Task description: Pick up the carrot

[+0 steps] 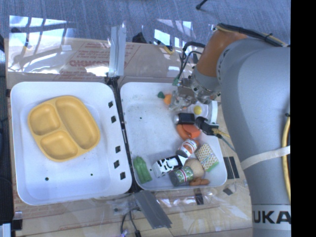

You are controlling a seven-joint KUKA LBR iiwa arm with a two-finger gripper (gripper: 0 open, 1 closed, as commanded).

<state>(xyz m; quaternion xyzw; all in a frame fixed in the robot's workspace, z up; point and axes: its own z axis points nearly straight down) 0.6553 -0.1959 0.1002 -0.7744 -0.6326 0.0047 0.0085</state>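
Note:
A small orange carrot (167, 99) with a green top lies in the right bin (143, 132), near its back wall. My gripper (183, 108) hangs low over the bin just to the right of the carrot, close to it. The wrist and grey arm (247, 93) reach in from the right and hide the bin's right side. An orange-red item (188, 131) lies just in front of the gripper.
The left bin (29, 181) holds a yellow divided plate (63, 127). At the right bin's front lie a green piece (141, 169), a black-and-white carton (167, 165), two small cans (188, 147), a patterned cup (207, 157) and an orange bit (200, 181).

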